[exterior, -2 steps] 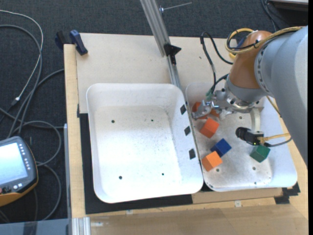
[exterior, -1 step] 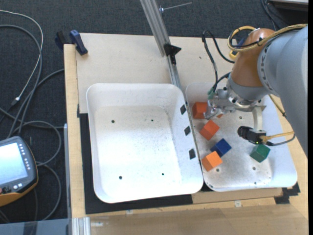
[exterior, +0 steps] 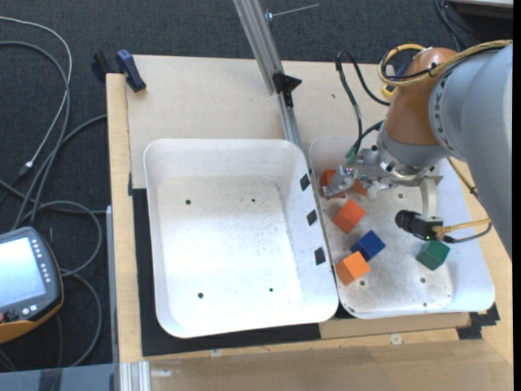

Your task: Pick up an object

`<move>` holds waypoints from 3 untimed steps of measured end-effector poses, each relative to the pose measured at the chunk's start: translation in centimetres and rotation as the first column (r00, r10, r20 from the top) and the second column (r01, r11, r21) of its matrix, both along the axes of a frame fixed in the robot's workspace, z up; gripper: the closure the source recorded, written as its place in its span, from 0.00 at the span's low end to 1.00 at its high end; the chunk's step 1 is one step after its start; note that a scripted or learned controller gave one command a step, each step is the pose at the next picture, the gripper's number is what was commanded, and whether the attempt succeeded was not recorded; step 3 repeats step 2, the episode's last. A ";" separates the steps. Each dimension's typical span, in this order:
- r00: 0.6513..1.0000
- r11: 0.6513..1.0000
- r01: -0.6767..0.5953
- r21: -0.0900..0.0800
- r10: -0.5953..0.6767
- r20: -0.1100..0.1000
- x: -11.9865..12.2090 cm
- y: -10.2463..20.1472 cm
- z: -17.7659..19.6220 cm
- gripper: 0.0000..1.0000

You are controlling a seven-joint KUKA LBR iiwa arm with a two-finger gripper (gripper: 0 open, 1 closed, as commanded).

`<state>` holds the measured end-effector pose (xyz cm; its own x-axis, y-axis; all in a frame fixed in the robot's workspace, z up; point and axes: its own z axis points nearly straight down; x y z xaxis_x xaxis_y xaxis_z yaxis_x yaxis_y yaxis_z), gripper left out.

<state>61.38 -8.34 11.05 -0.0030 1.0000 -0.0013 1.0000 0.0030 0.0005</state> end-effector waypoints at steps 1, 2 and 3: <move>0.998 1.000 0.011 0.012 -0.010 -0.060 4.3 -0.8 -1.7 0.00; 0.998 1.000 0.010 0.010 -0.010 -0.061 4.2 -0.9 -0.6 1.00; 0.998 1.000 0.010 0.010 -0.010 -0.061 4.2 -0.9 -0.6 1.00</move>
